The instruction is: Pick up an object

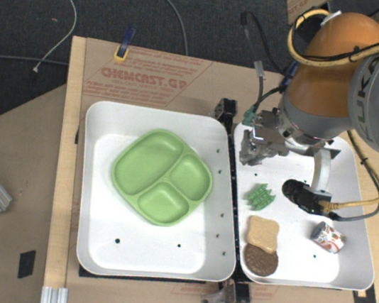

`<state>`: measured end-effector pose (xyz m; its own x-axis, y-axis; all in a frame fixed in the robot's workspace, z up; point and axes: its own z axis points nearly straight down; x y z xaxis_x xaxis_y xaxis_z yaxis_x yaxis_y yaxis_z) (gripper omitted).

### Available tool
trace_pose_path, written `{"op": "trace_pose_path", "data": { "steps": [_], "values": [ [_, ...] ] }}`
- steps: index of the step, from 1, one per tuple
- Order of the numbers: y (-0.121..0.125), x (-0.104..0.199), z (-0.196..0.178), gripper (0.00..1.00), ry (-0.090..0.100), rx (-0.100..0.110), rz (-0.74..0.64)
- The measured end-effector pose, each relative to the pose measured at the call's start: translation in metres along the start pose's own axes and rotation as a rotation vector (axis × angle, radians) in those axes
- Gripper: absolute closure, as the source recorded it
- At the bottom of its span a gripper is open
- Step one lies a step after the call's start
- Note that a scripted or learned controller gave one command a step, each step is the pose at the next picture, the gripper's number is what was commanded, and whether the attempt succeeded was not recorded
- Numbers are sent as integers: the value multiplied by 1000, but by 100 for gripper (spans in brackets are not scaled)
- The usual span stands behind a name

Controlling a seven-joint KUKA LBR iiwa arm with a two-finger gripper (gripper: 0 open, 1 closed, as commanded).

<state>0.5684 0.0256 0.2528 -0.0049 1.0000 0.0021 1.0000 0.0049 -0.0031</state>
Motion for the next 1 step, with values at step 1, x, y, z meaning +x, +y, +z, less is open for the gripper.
{"op": "trace_pose_path", "data": {
  "steps": [1],
  "values": [
    [-2, 51, 18, 100, -1, 2, 0]
  ]
}}
